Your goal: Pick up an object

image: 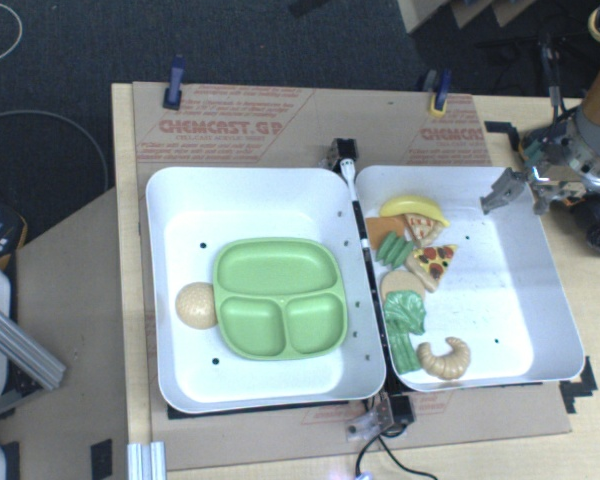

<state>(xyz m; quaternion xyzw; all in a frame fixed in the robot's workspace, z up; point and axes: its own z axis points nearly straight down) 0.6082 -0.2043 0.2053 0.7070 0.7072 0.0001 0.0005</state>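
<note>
Two shallow white bins sit side by side on the table (pixel 280 108). The left bin (pixel 180 368) holds a green divided tray (pixel 278 298) with one long compartment across its far side and two smaller ones nearer the camera; nothing lies in those compartments. A tan round bun (pixel 195 305) rests on the bin floor, touching the tray's left edge.

The right bin (pixel 520 298) carries a cluster of toy foods, all packed along its left wall while the rest of its floor is bare. At the far end lies a yellow banana (pixel 412 207), its long axis running roughly left to right, curved with the ends dipping toward the camera. Just below it are a pizza slice (pixel 421 228) and a second pizza slice (pixel 433 262), the latter pointing its narrow tip down and to the left. An orange piece (pixel 382 232) and a green pod (pixel 393 251) lie beside them. Nearer the camera sit a leafy green piece (pixel 404 313) and a croissant (pixel 444 359), its long axis running left to right, its horns curling up.

The gripper (pixel 502 192) hovers over the far right corner of the right bin, well apart from the foods, its grey fingers (pixel 495 199) spread and holding nothing.
</note>
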